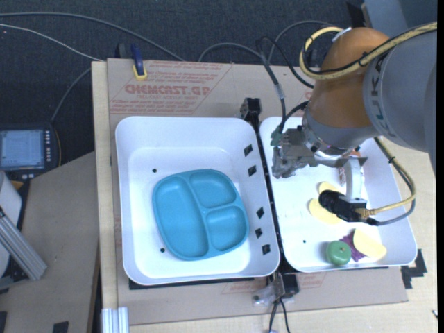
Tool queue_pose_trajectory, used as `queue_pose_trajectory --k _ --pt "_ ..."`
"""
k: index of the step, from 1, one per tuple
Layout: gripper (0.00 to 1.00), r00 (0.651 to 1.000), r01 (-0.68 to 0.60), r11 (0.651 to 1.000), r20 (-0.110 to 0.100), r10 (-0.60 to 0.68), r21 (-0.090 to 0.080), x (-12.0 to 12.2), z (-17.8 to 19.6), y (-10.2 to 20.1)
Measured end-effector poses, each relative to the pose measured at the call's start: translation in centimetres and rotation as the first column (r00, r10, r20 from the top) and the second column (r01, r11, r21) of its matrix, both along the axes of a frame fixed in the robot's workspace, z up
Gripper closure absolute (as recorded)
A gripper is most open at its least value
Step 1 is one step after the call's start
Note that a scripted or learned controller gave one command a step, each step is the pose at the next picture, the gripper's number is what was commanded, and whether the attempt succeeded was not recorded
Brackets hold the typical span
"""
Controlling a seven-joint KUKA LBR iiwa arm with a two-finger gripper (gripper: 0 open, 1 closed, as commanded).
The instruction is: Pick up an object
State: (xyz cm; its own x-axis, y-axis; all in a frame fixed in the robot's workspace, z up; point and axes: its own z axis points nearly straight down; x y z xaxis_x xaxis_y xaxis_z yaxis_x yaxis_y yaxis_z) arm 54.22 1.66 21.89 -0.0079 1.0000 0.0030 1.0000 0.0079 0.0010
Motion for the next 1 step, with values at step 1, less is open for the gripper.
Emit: queue_pose_trajectory --k 1 --pt "1.00 1.000 0.001 1.000 0.000 -0.001 0.000 1.49 -0.59 5.54"
